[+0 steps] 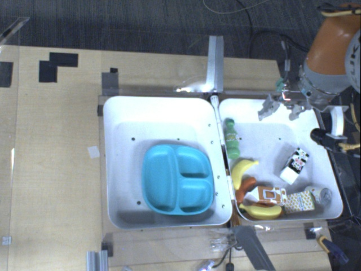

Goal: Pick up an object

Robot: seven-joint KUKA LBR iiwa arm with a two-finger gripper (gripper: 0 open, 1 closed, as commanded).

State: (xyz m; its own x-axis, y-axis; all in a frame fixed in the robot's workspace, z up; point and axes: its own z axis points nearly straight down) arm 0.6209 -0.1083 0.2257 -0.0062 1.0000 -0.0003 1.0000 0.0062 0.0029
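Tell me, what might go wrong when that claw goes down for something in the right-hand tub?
The banana and its neighbours lie packed against the right bin's near-left wall, so the open gripper could hit the wall, or close on two things at once. The small black-and-white carton lies tilted and alone; a push from one finger might slide it aside rather than catch it.

A robotics lab: a wooden worktop (pixel 51 168) bears two white bins (pixel 121 114) clamped in metal brackets (pixel 216 61), black marker patches (pixel 56 65) are stuck on its surface, loose cables (pixel 242 7) trail over grey carpet (pixel 113 7), and a robot arm (pixel 333 49) reaches in.
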